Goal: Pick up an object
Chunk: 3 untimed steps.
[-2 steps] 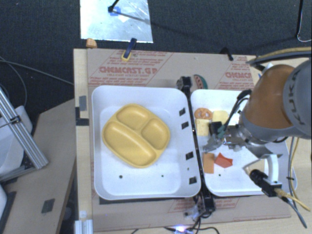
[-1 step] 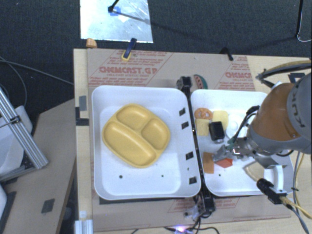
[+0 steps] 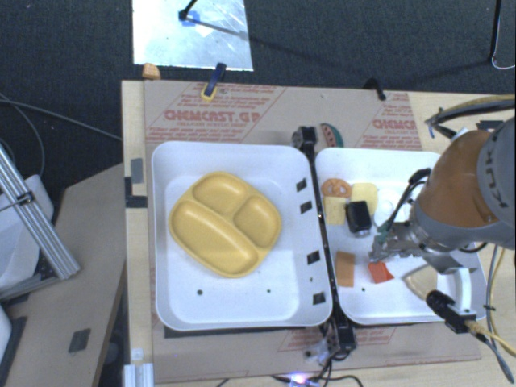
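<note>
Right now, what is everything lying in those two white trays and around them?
Left bin: one, white, left half of the bench.
Right bin: one, white, beside it on the right.
Divided plate: one, yellow, three compartments, middle of the left bin.
Pretzel-like piece: one, orange-brown, upper left of the right bin.
Flat square: one, pale yellow, next to the pretzel-like piece.
Block: one, black, just below the pale square.
Slab: one, tan, lower left of the right bin.
Small piece: one, red-orange, right of the slab, under the gripper.
Shiny sheet: one, silvery, on the dark floor beyond the bench.
Arm: one, grey with orange band, over the right bin.
Gripper: one, low over the red-orange piece.
</note>
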{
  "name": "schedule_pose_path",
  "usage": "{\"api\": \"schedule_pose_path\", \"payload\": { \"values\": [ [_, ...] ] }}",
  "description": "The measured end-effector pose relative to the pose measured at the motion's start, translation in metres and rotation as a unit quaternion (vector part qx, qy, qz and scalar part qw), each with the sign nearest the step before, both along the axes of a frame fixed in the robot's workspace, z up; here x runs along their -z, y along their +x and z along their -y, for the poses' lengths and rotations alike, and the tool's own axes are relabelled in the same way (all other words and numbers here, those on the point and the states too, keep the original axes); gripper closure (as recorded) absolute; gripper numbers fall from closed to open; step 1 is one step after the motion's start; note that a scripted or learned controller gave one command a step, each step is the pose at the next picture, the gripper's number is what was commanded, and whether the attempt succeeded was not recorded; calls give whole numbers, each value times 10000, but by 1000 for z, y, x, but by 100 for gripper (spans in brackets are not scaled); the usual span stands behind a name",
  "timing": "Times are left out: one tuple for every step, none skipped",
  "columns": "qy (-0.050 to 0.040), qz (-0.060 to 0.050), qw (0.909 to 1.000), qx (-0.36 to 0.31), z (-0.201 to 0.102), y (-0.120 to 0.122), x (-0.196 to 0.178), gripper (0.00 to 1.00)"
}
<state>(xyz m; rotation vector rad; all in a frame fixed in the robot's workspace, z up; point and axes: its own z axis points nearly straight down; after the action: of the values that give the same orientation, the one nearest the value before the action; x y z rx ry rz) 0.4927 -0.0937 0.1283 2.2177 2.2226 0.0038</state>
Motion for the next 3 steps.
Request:
{"api": "schedule_pose_path", "payload": {
  "values": [
    [5,16,10000,-38,-71,1,-59,100],
    [-10,95,10000,-8,-43,-4,-232,100],
    [2,-70,10000,-2,-65,18,-67,100]
  ]
}}
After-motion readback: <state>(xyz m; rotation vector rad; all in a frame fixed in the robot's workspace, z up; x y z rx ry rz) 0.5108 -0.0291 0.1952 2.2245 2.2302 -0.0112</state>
